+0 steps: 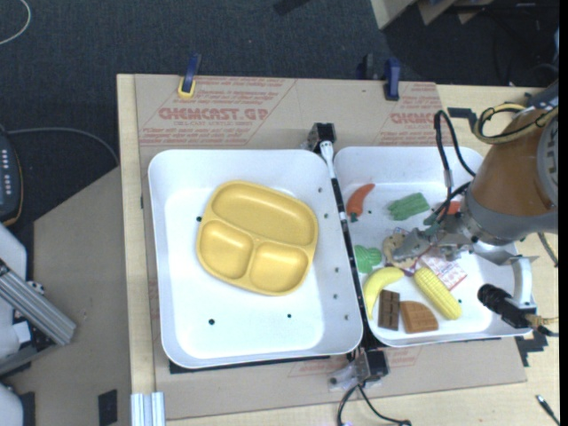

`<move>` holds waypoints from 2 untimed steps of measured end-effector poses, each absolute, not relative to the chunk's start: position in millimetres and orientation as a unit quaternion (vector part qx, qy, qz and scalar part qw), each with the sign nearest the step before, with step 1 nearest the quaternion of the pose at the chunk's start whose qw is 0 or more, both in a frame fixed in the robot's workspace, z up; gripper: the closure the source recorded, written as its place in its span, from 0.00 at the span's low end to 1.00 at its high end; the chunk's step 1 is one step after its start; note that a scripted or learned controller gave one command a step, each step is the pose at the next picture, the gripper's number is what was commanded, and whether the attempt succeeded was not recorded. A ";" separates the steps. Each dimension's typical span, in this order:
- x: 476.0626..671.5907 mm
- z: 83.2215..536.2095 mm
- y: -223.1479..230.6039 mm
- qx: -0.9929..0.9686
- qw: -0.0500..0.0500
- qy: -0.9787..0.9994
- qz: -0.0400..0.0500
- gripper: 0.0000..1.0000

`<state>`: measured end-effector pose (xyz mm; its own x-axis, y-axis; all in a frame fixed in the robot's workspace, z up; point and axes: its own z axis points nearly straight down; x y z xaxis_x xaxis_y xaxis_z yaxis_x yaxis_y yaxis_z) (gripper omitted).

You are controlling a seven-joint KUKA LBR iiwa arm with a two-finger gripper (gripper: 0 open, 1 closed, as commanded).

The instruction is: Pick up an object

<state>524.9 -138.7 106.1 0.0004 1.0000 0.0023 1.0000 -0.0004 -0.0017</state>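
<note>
My gripper (406, 247) hangs low over the middle of the right bin (390, 162), reaching in from the right. Just below it lie a corn cob (437, 292) and a banana (382, 284). A light green piece (367, 258) sits to its left. A brown block (418, 317) and a dark chocolate bar (389, 308) rest near the bin's front wall. Toward the back are an orange carrot (358, 200) and a green toy (408, 207). A red-and-white packet (446, 272) lies partly under the wrist.
The left bin (177, 309) holds a yellow three-compartment plate (256, 236). A black clamp (321, 136) sits at the back between the bins. Cables (457, 149) loop above the arm's orange band (515, 171).
</note>
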 end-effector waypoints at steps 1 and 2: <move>529.9 93.0 -137.9 -0.707 -0.002 -0.708 -0.004 0.00; 534.1 106.8 -139.9 -0.707 -0.011 -0.707 -0.008 1.00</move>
